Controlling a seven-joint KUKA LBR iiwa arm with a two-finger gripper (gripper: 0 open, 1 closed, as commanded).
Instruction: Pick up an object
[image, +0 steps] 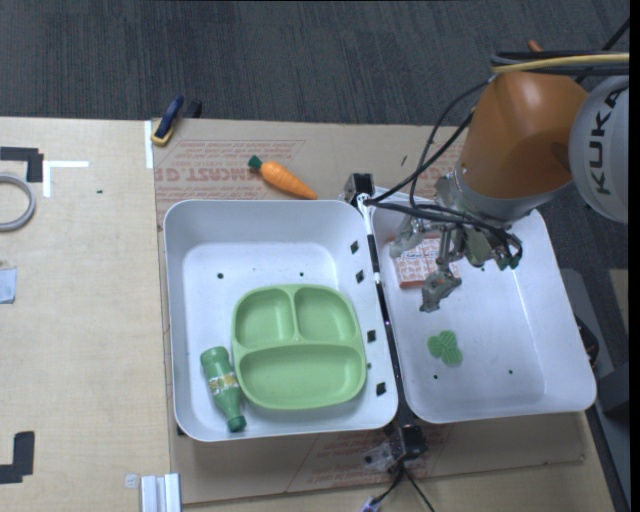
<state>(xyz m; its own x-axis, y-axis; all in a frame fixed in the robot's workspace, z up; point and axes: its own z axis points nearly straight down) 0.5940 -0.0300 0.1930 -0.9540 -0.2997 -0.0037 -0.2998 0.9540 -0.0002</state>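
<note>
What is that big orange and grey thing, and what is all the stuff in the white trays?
That is a robot arm. It reaches in from the right, and at its end is a gripper, a claw with two fingers. The camera sits above the bench and looks down at a slant.

There are two white trays. The left bin holds a green plate with three sections and a little green toy bottle beside it. The right bin holds a small green leafy toy and a red and white packet under the claw. A toy carrot lies outside, behind the trays.

I can't see anything held in the claw.
</note>
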